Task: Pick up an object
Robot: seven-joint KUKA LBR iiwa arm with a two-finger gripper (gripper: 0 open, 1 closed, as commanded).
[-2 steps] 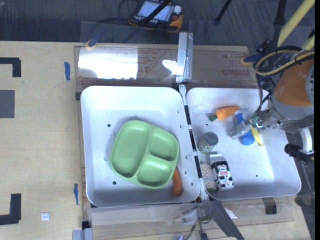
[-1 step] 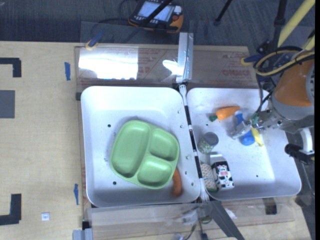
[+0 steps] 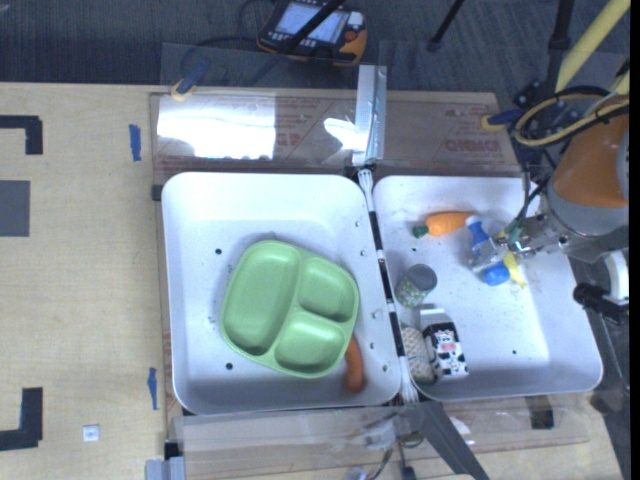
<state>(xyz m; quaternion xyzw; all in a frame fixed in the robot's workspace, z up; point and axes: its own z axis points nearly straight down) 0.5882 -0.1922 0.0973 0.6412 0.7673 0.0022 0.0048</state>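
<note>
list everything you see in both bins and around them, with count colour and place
green tray: 1, light green, three compartments, middle of left bin
orange piece: 1, orange, left bin, at the tray's lower right edge
carrot: 1, orange with a green end, upper part of right bin
small can: 1, grey, right bin near the divider
small carton: 1, black and white, lower left of right bin
blue and yellow item: 1, blue, clear and yellow, upper right bin, under the jaws; cannot tell what it is
handheld controller: 1, black and orange, floor above the bins
arm: 1, grey with orange band, reaching in from the right
</note>
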